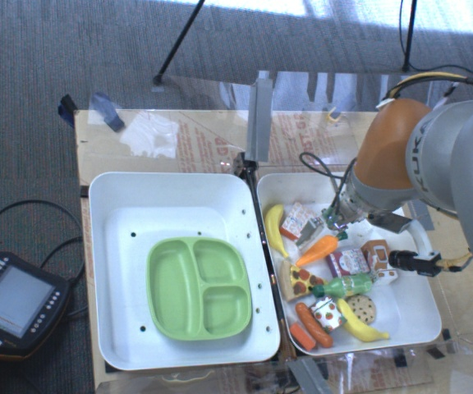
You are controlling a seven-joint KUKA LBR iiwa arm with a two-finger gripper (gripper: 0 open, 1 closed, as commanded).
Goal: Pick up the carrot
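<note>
The carrot (317,251) is an orange toy piece lying slantwise in the middle of the right bin (421,318), thick end up to the right. My gripper (334,221) hangs just over that thick end, under the arm's orange band, close to it or touching it. The wrist and cables cover the fingertips.
Around the carrot lie a banana (275,230), a snack packet (299,217), a pizza slice (303,281), a green bottle (345,286), red boxes (351,261), a cookie (360,309), a second banana (366,327) and two reddish sausage-like pieces (313,325). The left bin (113,220) holds a green divided plate (199,287).
</note>
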